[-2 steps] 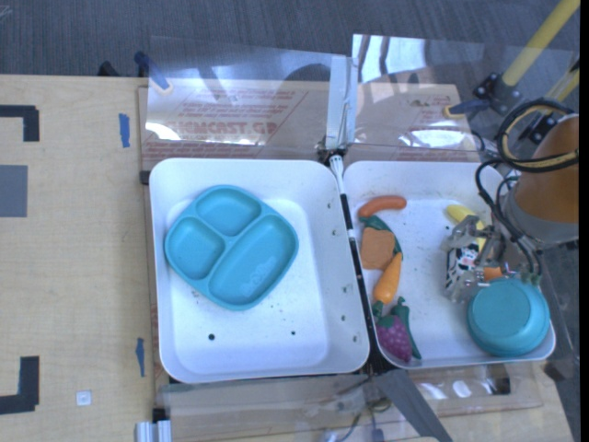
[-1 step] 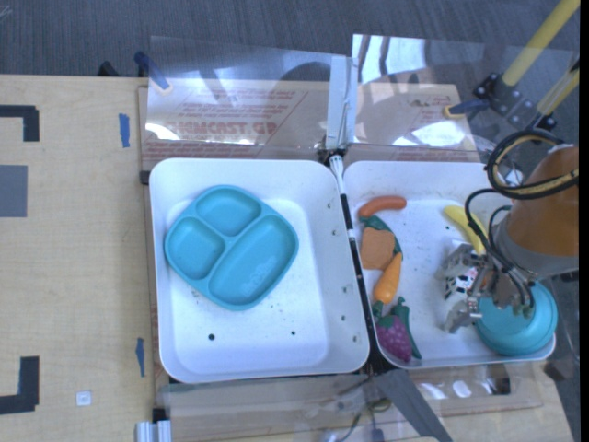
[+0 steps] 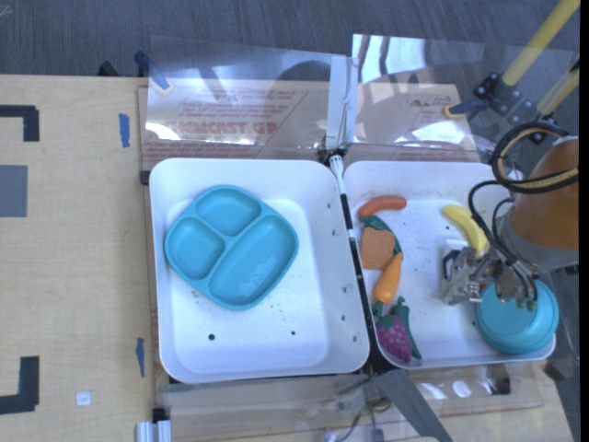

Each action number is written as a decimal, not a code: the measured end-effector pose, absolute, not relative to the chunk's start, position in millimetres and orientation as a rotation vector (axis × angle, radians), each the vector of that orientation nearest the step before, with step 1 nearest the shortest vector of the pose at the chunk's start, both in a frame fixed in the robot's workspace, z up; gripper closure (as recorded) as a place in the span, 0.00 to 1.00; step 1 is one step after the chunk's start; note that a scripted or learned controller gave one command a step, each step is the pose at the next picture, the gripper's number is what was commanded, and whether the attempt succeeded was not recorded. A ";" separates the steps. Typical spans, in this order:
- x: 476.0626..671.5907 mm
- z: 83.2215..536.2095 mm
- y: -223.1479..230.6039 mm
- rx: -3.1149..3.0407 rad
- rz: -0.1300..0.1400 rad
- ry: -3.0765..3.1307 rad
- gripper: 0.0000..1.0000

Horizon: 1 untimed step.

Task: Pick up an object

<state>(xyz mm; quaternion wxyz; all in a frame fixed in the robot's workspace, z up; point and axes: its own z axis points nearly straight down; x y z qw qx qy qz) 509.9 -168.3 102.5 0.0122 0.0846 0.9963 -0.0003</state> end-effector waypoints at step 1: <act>514.7 206.4 -125.3 0.483 0.001 3.090 1.00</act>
